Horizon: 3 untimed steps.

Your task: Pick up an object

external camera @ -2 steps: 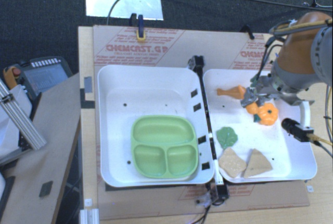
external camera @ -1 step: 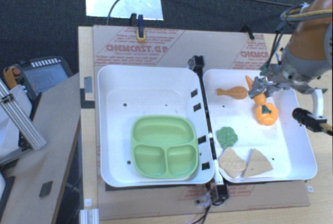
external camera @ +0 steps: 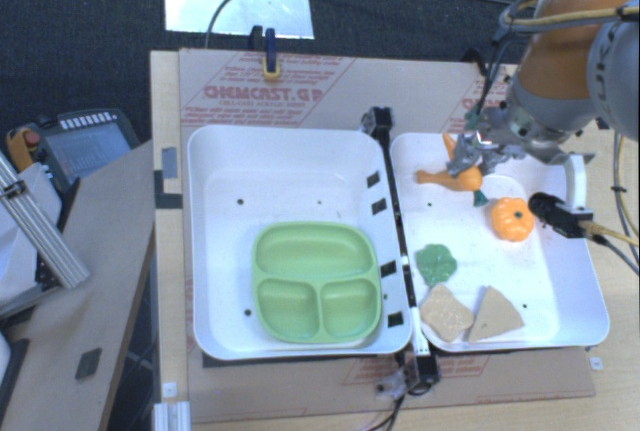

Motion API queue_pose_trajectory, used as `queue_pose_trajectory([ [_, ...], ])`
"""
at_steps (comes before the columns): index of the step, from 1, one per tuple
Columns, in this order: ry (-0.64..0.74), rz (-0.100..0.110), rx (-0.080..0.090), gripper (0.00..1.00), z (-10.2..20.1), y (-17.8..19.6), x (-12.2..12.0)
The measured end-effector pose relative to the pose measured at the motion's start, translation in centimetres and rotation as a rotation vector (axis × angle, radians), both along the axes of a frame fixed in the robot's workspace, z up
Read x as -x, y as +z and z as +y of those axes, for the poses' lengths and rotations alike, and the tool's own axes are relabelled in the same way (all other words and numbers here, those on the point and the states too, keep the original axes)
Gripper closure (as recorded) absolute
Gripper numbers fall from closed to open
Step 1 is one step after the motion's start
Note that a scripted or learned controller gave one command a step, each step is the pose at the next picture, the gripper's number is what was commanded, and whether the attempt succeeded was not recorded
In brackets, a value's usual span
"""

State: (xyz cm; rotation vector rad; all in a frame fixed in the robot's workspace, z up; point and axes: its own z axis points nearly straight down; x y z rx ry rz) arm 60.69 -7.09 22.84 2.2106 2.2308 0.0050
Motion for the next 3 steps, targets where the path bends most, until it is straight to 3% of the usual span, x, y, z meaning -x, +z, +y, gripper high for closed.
queue_pose_trajectory([
  [3, 0.0, 0.0, 0.0, 1.0, 18.0, 0.0, -3.9],
])
